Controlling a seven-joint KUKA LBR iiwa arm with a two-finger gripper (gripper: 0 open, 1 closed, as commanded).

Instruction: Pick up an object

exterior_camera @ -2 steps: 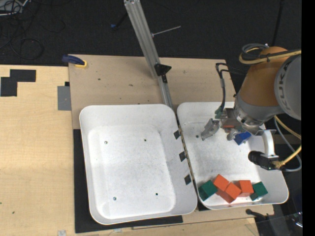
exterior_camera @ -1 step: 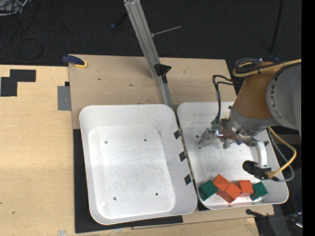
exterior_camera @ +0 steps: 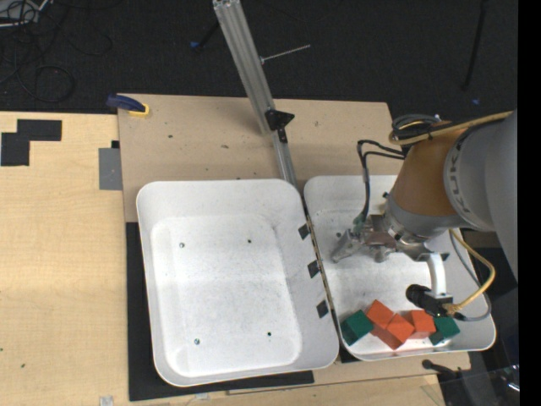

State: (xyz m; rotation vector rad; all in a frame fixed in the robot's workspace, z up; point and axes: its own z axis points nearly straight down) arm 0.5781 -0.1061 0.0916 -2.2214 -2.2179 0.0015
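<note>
Several small blocks (exterior_camera: 393, 324), orange and green, lie bunched at the 5 o'clock corner of the right bin (exterior_camera: 338, 194), and from our end effector (exterior_camera: 348, 245) they sit toward 5 o'clock, near but apart. We cannot tell whether the end effector is released or clenched. The cluster's long axis runs roughly 9 to 3 o'clock along the bin's near wall, blocks touching one another.
</note>
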